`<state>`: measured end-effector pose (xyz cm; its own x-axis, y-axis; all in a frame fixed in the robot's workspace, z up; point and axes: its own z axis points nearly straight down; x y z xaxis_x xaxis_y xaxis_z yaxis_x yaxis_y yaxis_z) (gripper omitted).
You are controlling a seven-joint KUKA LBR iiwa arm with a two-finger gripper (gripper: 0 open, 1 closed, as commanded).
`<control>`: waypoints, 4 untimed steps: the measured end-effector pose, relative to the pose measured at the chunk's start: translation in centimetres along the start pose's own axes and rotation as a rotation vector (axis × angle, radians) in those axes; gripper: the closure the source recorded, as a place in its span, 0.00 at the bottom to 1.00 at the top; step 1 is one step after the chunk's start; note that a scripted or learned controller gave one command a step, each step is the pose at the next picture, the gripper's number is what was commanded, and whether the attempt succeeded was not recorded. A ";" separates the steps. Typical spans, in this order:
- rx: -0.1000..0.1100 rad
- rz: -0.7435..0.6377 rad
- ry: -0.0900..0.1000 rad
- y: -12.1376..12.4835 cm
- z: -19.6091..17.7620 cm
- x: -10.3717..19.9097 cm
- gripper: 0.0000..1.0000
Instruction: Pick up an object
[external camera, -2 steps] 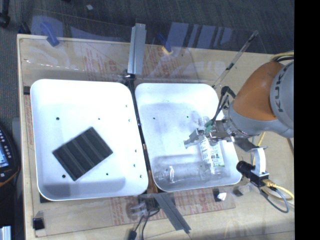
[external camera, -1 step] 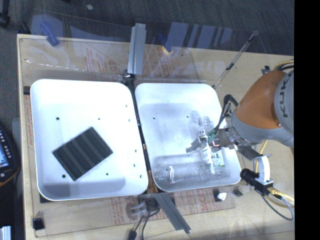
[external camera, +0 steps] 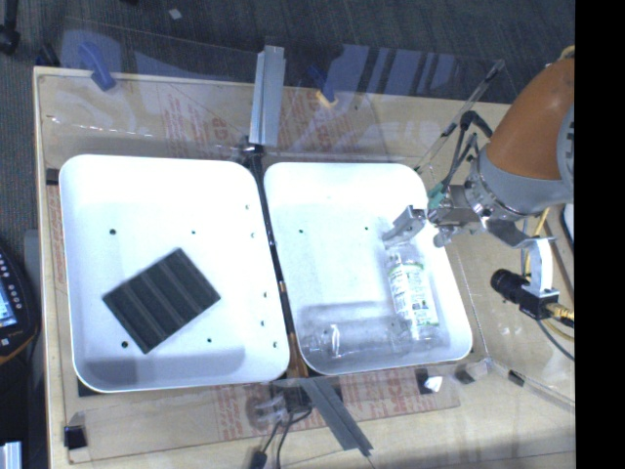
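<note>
Right now: grey metal two-finger claw (external camera: pixel 422 219) poised over the far right part of the right white bin (external camera: pixel 293 189), just above the cap end of a clear plastic bottle with a white-and-green label (external camera: pixel 408 291). Cannot tell how far apart the fingers stand; nothing visibly between them. Bottle lying flat by the right wall, long axis far-to-near, cap toward the far side, base toward the near right corner. Second clear bottle (external camera: pixel 352 335) lying crosswise along the near wall. Best, probably, to straddle the labelled body across its width, away from the wall. Dark ribbed rectangular pad (external camera: pixel 161 299) in the left white bin (external camera: pixel 88 179).
</note>
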<state>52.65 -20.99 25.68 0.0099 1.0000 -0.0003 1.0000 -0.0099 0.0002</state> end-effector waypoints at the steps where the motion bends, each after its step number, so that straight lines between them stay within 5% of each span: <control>1: 0.005 -0.117 0.003 1.0 1.3 0.7 0.00; 2: 0.005 -0.237 0.003 3.8 5.9 0.2 0.00; 3: 0.004 -0.223 0.001 3.8 11.0 0.2 0.00; 4: 0.005 -0.228 0.002 3.8 10.0 0.3 1.00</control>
<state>56.49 -20.74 15.71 -0.2163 0.9763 0.0021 0.9763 0.2163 -0.0045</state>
